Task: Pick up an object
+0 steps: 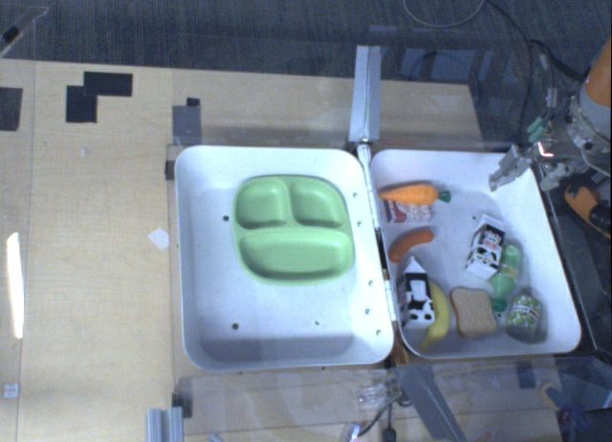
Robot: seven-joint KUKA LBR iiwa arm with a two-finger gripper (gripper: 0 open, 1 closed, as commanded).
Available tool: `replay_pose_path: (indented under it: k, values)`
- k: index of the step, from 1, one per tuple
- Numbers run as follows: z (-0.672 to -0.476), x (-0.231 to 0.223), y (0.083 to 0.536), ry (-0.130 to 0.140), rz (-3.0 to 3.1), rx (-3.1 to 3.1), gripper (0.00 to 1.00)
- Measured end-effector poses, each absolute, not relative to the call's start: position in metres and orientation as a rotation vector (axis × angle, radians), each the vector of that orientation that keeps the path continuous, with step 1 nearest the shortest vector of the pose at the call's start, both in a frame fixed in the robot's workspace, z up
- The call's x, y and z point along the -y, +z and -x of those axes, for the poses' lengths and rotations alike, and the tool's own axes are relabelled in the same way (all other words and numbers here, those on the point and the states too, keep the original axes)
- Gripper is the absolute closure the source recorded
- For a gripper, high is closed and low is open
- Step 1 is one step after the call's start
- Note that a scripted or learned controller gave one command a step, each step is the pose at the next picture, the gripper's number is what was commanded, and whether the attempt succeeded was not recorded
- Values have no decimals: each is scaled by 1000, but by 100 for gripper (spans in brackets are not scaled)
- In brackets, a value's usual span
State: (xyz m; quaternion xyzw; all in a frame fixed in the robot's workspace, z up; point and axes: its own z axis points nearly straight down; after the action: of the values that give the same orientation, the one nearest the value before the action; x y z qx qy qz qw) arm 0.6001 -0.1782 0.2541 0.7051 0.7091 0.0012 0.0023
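Claw (509, 168) up by bin's far-right corner, carrot (413, 194) well left.

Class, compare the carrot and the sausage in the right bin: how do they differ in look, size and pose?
The carrot is orange with a green leafy end; the sausage is plain reddish-brown. The carrot is longer and tapered, while the sausage is shorter and rounded at both ends. The carrot lies nearly level across the picture; the sausage is tilted, and sits nearer the camera. Both lie flat near the left wall of the right bin.
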Motion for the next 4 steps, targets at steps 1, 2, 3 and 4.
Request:
replay_pose_path:
  k: [1,2,3,4]
  values:
    - [-616,205,124,3,-1897,-2499,0]
    - [-645,205,100,6,-1871,-2513,0]
    - [-610,205,89,7,-1833,-2539,0]
    - [-613,204,103,15,-1826,-2534,100]
